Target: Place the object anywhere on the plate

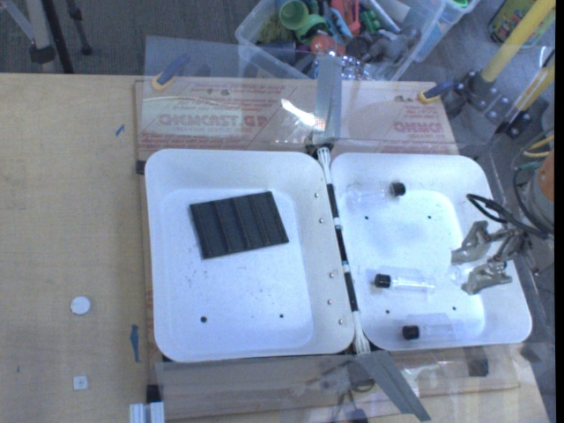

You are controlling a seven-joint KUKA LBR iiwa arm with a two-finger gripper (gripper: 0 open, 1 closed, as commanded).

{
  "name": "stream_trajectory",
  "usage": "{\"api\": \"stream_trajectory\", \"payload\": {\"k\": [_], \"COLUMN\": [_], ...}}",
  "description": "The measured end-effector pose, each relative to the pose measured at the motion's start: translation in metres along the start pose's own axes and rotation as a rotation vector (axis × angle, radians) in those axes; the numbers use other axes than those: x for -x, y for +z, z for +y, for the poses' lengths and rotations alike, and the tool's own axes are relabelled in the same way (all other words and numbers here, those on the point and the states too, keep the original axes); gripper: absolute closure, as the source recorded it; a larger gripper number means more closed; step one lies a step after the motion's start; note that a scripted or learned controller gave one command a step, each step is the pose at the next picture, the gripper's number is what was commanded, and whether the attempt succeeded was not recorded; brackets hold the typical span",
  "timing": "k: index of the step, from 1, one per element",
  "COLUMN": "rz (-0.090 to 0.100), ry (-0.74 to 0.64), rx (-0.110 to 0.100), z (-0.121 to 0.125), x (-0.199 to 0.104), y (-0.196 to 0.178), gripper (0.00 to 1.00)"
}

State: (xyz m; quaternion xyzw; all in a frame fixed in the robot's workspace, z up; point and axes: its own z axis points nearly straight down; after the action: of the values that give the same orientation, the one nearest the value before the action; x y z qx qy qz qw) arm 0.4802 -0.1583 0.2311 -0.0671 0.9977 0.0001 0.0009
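A dark ribbed rectangular plate lies flat in the left bin, toward its back. Three clear tubes with black caps lie in the right bin: one near the back, one in the middle, one near the front edge. My gripper hangs over the right side of the right bin, open, its two metal fingers spread with nothing between them. It is right of the middle tube and apart from it.
A clear box of coloured toys stands behind the bins. A clear sheet lies along the bins' back edge. A small white disc rests on the wooden bench at the left. Black cables trail by the gripper.
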Motion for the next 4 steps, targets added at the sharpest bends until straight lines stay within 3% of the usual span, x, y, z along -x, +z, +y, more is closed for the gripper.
{"api": "stream_trajectory", "payload": {"k": [1, 2, 3, 4], "rz": [-0.003, -0.006, -0.005, -0.006], "ry": [-0.057, -0.008, -0.189, -0.237], "rx": [-0.001, 0.013, -0.001, -0.001], "z": [-0.038, -0.054, 0.009, 0.054], "x": [0.005, 0.002, 0.025, 0.015], "y": [0.136, 0.144, -0.082, -0.116], "gripper": [1.00, 1.00, 1.00, 1.00]}}
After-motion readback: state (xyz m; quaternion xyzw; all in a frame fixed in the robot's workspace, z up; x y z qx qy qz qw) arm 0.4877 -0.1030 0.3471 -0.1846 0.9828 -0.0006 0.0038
